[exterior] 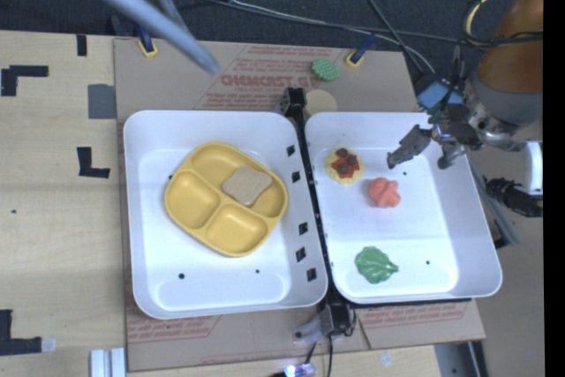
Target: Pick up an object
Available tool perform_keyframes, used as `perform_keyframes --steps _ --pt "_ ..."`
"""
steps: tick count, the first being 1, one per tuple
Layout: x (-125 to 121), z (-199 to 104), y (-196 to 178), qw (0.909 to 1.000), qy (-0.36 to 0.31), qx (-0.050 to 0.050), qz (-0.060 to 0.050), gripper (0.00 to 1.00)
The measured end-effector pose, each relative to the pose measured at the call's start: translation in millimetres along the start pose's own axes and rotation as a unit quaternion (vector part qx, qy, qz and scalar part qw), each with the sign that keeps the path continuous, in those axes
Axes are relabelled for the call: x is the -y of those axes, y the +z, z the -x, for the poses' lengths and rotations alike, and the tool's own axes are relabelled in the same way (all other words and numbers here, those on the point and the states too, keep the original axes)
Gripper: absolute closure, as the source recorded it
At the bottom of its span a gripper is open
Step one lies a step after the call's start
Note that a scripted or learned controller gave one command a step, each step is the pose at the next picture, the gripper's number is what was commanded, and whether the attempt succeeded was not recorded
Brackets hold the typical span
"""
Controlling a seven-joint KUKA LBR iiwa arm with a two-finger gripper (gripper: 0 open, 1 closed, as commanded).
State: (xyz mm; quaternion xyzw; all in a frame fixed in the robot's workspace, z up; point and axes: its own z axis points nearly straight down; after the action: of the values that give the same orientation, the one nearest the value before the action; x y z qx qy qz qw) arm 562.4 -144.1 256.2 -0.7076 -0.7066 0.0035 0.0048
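The right bin (459, 274) holds three toy foods. A small yellow piece with red and dark toppings (343, 165) lies at its upper left. A salmon-red lump (383, 192) sits near the middle. A green leafy piece (376, 265) rests near the front. My gripper (426, 147) hangs over the bin's upper right part, open, its two dark fingers spread with nothing between them. It is up and to the right of the red lump, apart from it.
The left bin (150, 278) carries a yellow divided plate (201, 207) with a tan bread slice (247, 184) on it. A black divider (305, 199) runs between the bins. A green round item (325, 69) lies on cardboard behind them. Cables cross the back.
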Motion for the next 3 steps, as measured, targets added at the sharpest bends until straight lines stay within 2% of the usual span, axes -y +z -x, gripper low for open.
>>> perform_keyframes --steps 1,3 --pt "-2.0 -0.3 -5.7 1.0 -0.001 0.001 0.005 0.0" --pt "2.7 15.9 112.4 1.0 -0.001 0.001 0.002 0.0"
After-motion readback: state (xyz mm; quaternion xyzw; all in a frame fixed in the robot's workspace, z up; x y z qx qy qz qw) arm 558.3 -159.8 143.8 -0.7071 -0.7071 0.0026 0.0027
